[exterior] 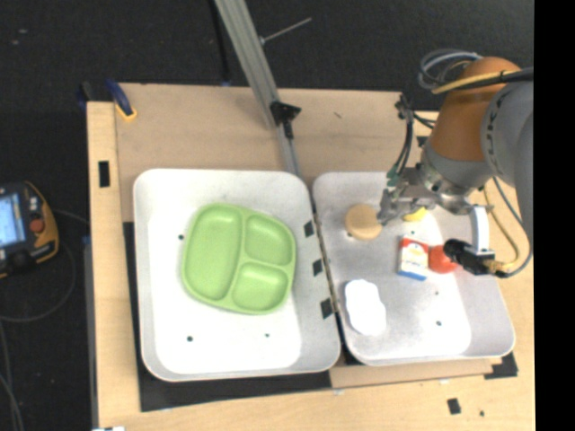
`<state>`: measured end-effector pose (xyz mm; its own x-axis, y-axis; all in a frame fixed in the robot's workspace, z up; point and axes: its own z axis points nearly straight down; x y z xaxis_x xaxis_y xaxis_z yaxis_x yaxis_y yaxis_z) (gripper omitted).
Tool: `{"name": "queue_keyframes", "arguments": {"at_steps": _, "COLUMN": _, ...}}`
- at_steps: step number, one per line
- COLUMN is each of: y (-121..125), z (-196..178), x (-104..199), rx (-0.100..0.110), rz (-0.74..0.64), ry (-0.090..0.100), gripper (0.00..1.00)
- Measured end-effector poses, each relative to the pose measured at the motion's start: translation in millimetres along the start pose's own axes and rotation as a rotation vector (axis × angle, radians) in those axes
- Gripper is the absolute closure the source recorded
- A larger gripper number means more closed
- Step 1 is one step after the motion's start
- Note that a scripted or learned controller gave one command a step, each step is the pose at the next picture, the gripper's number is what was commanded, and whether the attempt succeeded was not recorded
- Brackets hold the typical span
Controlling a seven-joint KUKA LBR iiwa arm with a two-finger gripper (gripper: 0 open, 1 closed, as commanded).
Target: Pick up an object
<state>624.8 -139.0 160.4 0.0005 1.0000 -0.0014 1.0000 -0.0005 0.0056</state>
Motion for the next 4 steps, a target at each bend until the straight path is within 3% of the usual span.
{"name": "queue_keyframes", "arguments": {"at_steps": 2, "y": -3.7, "z": -90.8, "x": -5.9, "rx": -0.001, "rz": -0.002, "ry": -0.001, "gripper": 1.00}}
{"name": "queue_keyframes", "arguments": {"at_steps": 4, "y": 21.6, "z": -83.9, "x": 103.6, "rx": 0.003, "rz": -0.007, "ry": 0.001, "gripper": 1.00}}
